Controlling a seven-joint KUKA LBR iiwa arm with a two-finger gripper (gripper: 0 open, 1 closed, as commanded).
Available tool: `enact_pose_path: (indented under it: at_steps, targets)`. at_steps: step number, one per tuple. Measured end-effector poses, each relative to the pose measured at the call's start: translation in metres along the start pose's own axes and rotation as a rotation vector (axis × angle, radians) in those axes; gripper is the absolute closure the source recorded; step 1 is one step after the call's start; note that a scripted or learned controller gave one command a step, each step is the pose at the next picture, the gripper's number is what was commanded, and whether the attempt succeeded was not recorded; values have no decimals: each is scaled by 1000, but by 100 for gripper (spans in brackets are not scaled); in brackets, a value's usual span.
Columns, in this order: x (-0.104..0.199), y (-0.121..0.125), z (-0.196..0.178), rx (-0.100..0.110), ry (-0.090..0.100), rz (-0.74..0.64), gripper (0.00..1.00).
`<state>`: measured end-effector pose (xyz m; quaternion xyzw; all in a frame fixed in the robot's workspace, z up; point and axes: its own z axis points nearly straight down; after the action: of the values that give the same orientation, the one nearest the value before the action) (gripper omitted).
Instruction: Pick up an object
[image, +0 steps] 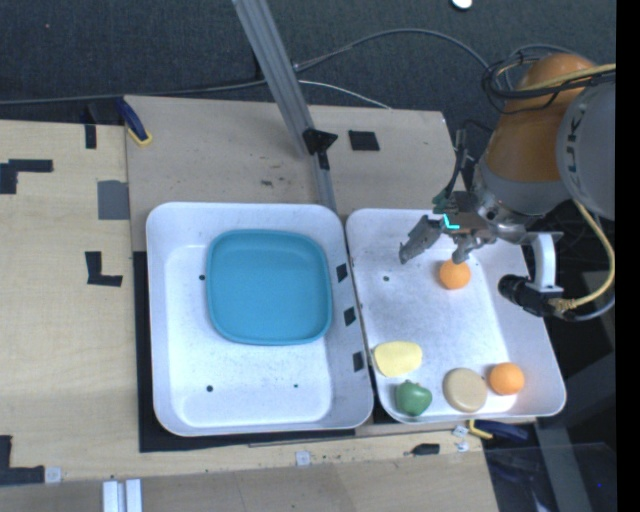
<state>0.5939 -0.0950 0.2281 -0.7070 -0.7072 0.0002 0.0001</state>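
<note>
Here's the small orange ball (454, 275), sitting loose on the floor of the right bin (440, 330) up toward its far end, and the gripper (436, 246) is poised right over that spot, its two dark fingers spread apart with nothing between them: one finger (417, 241) angles out to the left of the ball, the other comes down just above it, looking close to its top, though contact can't be called from this angle. The grey arm (545, 150) with its orange band reaches in from the right above the bin's far corner. Down at the near end of the same bin, four more pieces wait: a yellow object (397, 357) by the left wall, a green one (412, 398) just below it, a tan round piece (464, 389) beside that, and a second orange ball (506, 378) close against it on the right. Over in the left bin (180, 300), a blue square plate (269, 286) lies flat.
</note>
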Motion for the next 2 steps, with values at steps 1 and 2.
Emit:
enact_pose_path:
  at_steps: [1, 2]
  targets:
    - [0, 0, 0, 0, 0, 0, 0]
    - [-1, 3, 43, 4, 0, 0, 0]
